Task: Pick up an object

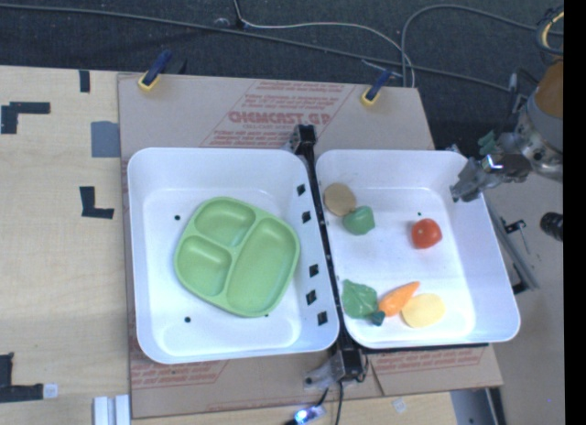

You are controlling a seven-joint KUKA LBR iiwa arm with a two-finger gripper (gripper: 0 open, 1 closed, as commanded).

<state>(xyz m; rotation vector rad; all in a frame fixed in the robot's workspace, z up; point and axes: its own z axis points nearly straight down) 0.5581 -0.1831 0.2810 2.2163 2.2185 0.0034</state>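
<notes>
At the right rim of the right-hand bin (494,258) the pincer (469,185) is seen, hanging over the rim's upper stretch; nothing can be made out in it, and whether it is open or closed cannot be told from the small dark shape that is visible.

No particular object is named by the task. Nearest the pincer, just below and inward from it, lies the red tomato (426,233). Farther inward are a tan round piece (340,199) and a green lump (359,221), close together. Well below the pincer, a leafy green piece (359,299), an orange carrot (399,297) and a yellow piece (422,310) are crowded against one another. The green divided plate (240,256) lies in the far bin (146,231).

Several failures are judged possible. The bin wall could be struck on a descent begun this near the rim. The tomato, being round and smooth, could be squeezed out sideways. Among the crowded trio, a neighbour could be nudged or two things caught at once.
</notes>
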